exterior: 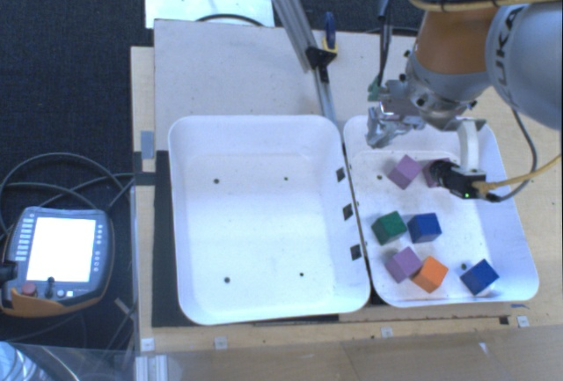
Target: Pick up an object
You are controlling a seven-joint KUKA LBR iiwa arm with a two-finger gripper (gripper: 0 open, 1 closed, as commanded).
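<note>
Beneath the fingers [384, 126], purple cube [405, 171] sits corner-forward.

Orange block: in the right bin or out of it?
In. The orange block lies on the right bin's floor, touching a purple block.

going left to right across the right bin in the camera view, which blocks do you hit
green block → lower purple block → orange block → far-right blue block. The upper purple block and the other blue block overlap these in left-right position, so I leave them out.
</note>
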